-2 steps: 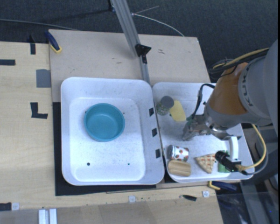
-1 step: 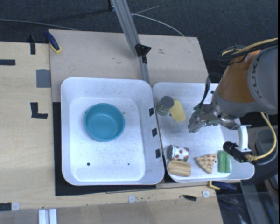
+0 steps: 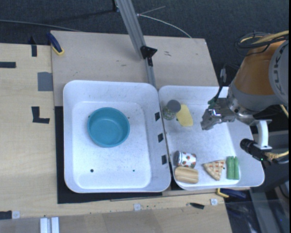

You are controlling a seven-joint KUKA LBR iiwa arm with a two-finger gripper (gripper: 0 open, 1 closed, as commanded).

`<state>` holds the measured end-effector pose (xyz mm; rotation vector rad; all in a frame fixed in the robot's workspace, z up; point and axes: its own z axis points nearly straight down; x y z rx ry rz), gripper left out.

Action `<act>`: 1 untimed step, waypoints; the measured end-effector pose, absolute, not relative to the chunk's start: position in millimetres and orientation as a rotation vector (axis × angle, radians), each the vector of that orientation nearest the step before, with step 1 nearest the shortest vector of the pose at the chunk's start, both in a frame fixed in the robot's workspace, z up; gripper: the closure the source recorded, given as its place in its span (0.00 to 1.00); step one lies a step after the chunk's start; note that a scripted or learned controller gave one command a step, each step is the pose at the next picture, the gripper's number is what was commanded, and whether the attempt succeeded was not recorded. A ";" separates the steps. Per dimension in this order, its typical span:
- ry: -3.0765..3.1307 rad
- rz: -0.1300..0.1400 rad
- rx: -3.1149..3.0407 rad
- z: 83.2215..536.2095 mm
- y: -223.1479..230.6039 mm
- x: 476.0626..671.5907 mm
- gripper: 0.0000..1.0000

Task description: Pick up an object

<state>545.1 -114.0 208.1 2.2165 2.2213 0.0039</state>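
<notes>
- Two white bins sit side by side on the bench (image 3: 19,144), touching along the middle.
- Left bin (image 3: 77,178): holds one teal bowl (image 3: 108,126), upright, in its upper-left part, well apart from the walls.
- Right bin (image 3: 208,144), far left edge, top: a grey round cup-like item (image 3: 172,108), w/ a pale yellow piece (image 3: 185,115) just beside it on the right, touching or nearly so.
- Right bin, bottom row, l. to r.: small can w/ red-and-white print (image 3: 185,158) lying on its side; a tan bread-roll shape (image 3: 186,174) right below it, touching; a pizza-slice wedge (image 3: 215,169) near; a green block (image 3: 232,167) just beside the wedge, close to the bin's right wall.
- Gripper (image 3: 209,119) hangs over the right bin's upper middle, right of the yellow piece and apart from it, above the bottom row.
- Jaws: can't tell if spread or closed from this angle; nothing seen between them.
- Arm (image 3: 257,81), grey w/ orange band, comes in from the right over the bin's rim.
</notes>
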 end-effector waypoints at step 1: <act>2.222 0.001 2.219 239.1 -113.8 545.7 1.00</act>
